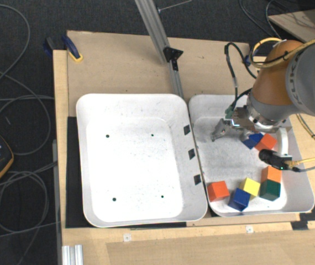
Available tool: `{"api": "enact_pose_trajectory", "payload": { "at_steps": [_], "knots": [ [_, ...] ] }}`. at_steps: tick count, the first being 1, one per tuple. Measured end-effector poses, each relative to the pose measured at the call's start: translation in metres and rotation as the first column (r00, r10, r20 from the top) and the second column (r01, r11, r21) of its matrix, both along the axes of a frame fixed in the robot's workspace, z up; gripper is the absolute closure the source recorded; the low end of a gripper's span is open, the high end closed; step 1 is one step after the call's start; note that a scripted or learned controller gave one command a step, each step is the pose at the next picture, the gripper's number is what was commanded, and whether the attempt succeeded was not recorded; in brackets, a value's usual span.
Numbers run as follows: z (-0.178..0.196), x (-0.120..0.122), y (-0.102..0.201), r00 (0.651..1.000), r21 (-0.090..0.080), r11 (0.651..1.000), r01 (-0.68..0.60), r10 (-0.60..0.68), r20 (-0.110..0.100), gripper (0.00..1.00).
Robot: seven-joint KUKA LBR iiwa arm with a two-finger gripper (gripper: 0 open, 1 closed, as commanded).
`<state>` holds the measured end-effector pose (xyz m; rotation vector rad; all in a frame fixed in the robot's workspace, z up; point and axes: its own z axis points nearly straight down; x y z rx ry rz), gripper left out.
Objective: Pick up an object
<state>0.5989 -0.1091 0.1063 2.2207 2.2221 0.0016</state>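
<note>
Blue block [252, 141] & orange block [267, 142] lie in right bin [218, 153], touching, just under my wrist. My pincer [219, 131] sits just left of them, prongs spread, nothing betw. them. More blocks nr bin's front rim: orange [219, 190], blue [239, 199], yellow [251, 186], green [269, 189].

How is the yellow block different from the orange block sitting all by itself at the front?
The yellow block is yellow; the lone orange block is orange. The yellow block is squeezed between a blue block and a green block, while the orange one stands apart with bare bin around it. Both are small cubes in the right bin.
</note>
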Motion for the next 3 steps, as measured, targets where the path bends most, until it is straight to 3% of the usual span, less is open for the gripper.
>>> {"api": "enact_pose_trajectory", "payload": {
  "at_steps": [1,3],
  "knots": [
    [0.011,0.000,0.000,1.000,0.001,1.000,0.001,-0.001,0.002,1.00],
    [0.109,0.005,-0.003,1.000,-0.002,1.000,-0.002,0.002,0.006,1.00]
  ]
}}
